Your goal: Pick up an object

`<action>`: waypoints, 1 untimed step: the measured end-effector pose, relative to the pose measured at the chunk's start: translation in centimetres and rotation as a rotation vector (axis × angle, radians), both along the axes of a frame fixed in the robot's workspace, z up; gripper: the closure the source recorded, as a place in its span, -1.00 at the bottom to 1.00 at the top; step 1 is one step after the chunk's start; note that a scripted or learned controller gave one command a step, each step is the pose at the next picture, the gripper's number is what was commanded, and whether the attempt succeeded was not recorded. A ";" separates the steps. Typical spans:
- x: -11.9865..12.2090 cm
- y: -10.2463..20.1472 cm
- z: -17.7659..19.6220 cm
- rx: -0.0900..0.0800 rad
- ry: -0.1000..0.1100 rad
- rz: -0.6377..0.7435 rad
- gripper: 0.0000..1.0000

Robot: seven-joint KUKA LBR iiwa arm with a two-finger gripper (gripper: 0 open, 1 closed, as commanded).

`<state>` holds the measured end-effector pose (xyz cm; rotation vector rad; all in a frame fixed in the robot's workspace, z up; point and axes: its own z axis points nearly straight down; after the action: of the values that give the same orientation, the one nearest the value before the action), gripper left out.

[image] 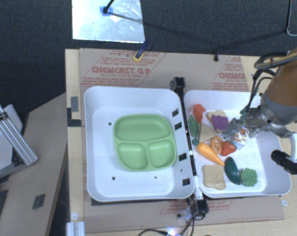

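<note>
One arm [286, 90] leans its pincer [235, 130] over the right bin [274, 181].

Divided plate [141, 142] in left bin [97, 107], toy foods [220, 154] in right bin [271, 181]

Pale green three-compartment plastic tray [143, 142] inside the white left bin [97, 102], well left of the claw [235, 128]. Shiny square foil sheet [108, 13] far up-left. Brown printed cardboard [121, 68] covering the desk [45, 146] beneath.
</note>
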<state>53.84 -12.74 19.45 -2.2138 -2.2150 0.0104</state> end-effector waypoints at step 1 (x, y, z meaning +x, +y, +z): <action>0.3 0.0 0.7 -0.002 -0.013 0.003 -1.00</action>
<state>54.14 -12.73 20.11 -2.2184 -2.2258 -0.0017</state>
